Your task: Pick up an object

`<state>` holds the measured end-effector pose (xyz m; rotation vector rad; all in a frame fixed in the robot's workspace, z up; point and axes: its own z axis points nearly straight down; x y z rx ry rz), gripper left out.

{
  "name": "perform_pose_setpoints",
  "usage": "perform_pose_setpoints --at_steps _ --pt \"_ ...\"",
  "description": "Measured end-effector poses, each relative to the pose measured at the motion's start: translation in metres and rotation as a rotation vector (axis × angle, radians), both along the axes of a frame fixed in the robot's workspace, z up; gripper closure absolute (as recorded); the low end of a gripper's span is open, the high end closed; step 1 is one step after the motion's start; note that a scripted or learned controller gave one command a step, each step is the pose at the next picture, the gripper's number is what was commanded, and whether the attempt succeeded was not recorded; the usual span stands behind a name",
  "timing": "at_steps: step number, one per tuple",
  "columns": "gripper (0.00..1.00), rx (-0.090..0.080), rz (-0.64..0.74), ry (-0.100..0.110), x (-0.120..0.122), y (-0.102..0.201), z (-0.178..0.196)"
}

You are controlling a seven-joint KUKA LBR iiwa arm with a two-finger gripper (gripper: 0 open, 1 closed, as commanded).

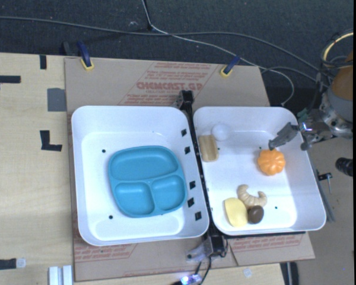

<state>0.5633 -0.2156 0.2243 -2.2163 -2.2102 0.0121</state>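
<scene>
In the right bin (pixel 296 218) an orange pumpkin-shaped object (pixel 271 162) lies near the right wall. A white ball (pixel 220 132) and a tan block (pixel 208 148) sit at the bin's left side. Toward the front lie a beige curved piece (pixel 251 193), a yellow piece (pixel 235 212) and a small brown piece (pixel 256 214), all touching. My gripper (pixel 294 139) hangs over the bin's right rim, just up and to the right of the orange object. It is open, one grey finger (pixel 283 137) pointing down toward the orange object, and nothing is between its fingers.
The left bin (pixel 86 159) holds a blue divided plate (pixel 147 180). A black divider with clips runs between the bins (pixel 193 159). Both bins rest on cardboard (pixel 166 85) clamped at the back. Cables cross the dark floor behind.
</scene>
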Motion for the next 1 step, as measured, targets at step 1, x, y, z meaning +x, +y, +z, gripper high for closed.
perform_pose_setpoints --at_steps 1 --pt "0.00 -0.003 0.004 -0.012 0.0029 0.0005 0.0073"
